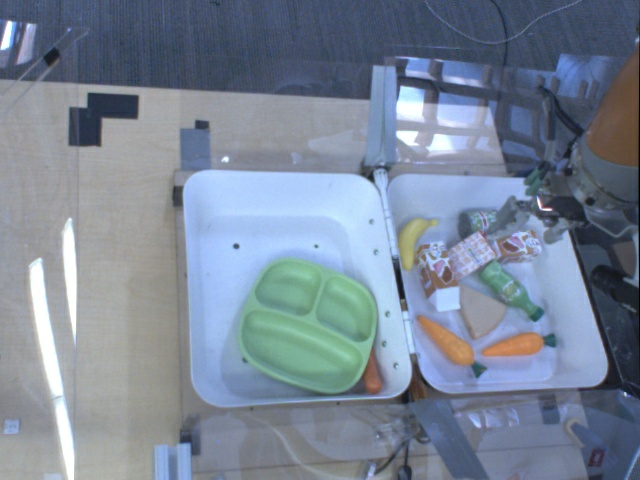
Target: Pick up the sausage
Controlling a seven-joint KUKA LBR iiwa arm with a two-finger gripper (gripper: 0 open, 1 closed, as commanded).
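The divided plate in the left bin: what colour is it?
Light green, plain; the divided plate shows clearly in the camera view.

Pincer (530, 211) perhaps above right bin (590, 353)

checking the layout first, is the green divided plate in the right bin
No, the green divided plate lies in the left bin, while the right bin holds the banana and carrots.

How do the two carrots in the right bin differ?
The left carrot slants, leaf end toward the near wall; the right carrot lies nearly level, leaf end pointing right. The left carrot sits nearer the bins' divider; the right carrot lies below the green bottle. Both are orange with green ends.
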